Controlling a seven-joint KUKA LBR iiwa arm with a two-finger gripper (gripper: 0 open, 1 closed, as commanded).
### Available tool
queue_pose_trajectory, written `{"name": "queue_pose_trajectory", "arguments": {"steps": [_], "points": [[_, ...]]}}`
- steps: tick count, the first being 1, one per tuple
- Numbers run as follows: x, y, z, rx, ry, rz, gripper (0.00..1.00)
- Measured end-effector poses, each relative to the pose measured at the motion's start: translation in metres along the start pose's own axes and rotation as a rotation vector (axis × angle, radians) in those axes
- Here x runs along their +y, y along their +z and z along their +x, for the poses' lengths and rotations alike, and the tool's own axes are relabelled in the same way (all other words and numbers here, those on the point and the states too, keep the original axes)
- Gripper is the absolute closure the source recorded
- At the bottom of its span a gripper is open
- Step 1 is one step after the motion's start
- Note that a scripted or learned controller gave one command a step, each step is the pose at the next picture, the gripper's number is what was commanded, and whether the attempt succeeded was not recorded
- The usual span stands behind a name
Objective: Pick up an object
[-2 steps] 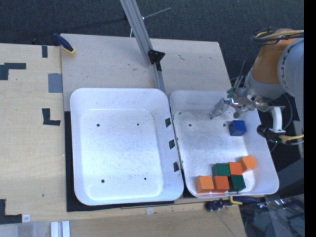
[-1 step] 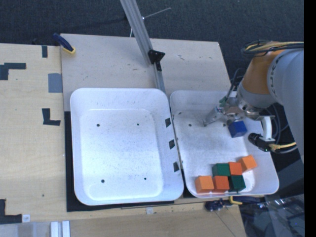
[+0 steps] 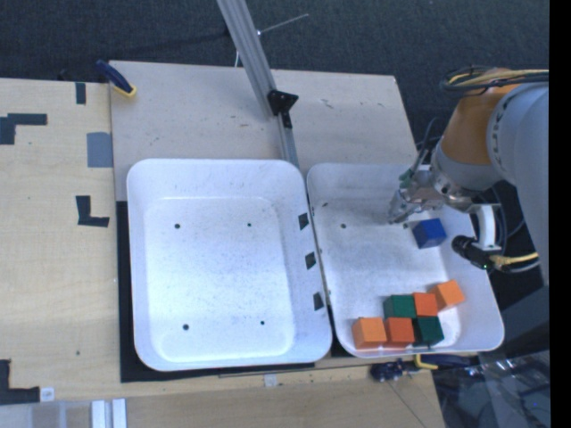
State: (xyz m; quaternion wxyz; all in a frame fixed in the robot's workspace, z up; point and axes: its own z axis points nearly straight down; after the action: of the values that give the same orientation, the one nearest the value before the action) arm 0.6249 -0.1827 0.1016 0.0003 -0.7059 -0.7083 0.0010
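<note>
my gripper (image 3: 403, 205) sits low in the right bin (image 3: 357, 239), far side, its opening too small to tell so i cannot tell. blue cube (image 3: 430, 233) lies just beside it, to its near right, not held. cube looks light, stiff, flat-sided, probably easy to pinch across two opposite faces. bin floor is smooth white, cube may slide. plenty of room around it; orange cubes (image 3: 384, 330) and green cubes (image 3: 415, 317) cluster well apart at the near edge. left bin (image 3: 214, 266) alongside.

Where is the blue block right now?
The blue block lies in the right bin, toward its far right side, just below the gripper and apart from the orange and green blocks clustered at the near edge.
</note>
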Motion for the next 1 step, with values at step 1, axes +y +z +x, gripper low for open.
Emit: {"name": "queue_pose_trajectory", "arguments": {"steps": [1], "points": [[-0.0064,-0.0471,-0.0044,0.000,0.003,-0.004,1.00]]}}
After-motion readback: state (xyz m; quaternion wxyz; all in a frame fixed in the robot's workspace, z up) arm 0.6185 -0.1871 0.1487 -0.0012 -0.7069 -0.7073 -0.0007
